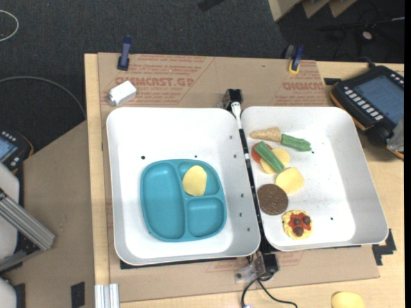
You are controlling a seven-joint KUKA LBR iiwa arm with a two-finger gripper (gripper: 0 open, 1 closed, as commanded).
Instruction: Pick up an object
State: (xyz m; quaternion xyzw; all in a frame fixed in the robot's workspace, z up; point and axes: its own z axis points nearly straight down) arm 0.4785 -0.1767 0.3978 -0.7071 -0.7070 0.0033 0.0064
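Note:
The left bin (128, 140) bears a teal divided tray (168, 207) with a yellow lemon-like piece (194, 180) in its upper right compartment. In the right bin (340, 172), toy foods crowd its left side: a tan and green carrot-like piece (282, 137), a red, green and yellow piece (270, 157), a yellow chunk (289, 179), a brown round cookie (273, 199) and a small yellow pizza-like disc with red topping (297, 223).
Blue clamps (124, 52) (295, 58) hold the cardboard base at the back. A white block (122, 93) lies behind the left bin. A black pendant (371, 99) sits at the right. A yellow object (347, 299) lies at the bench front.

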